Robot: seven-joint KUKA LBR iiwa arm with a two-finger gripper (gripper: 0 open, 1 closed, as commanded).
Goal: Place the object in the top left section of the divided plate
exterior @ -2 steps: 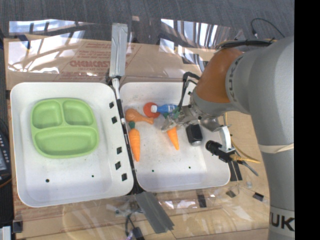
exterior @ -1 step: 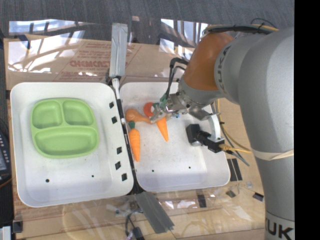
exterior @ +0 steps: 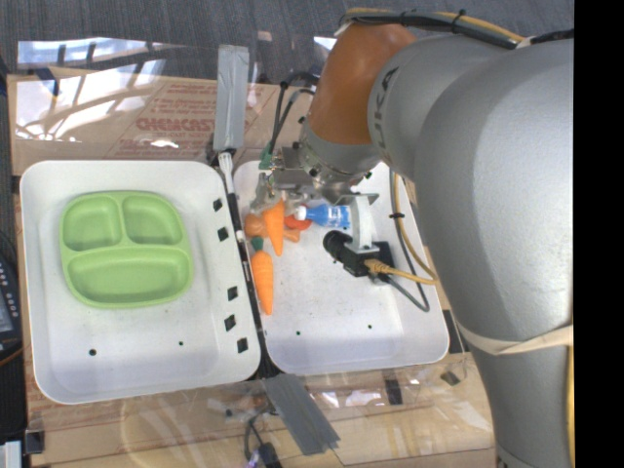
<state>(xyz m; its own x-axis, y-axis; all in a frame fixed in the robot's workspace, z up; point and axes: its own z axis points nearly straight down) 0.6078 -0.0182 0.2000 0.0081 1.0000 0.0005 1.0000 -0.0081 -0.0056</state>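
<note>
My grey arm with orange band (exterior: 409,76) reached down over the right white bin (exterior: 390,334), hand (exterior: 275,185) above the orange plastic carrot (exterior: 263,279), its grip I couldn't tell, green divided plate (exterior: 125,248) in left bin.

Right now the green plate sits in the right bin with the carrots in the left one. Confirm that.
Wrong way round. The camera view shows the green plate in the left bin and the carrots in the right bin.
</note>
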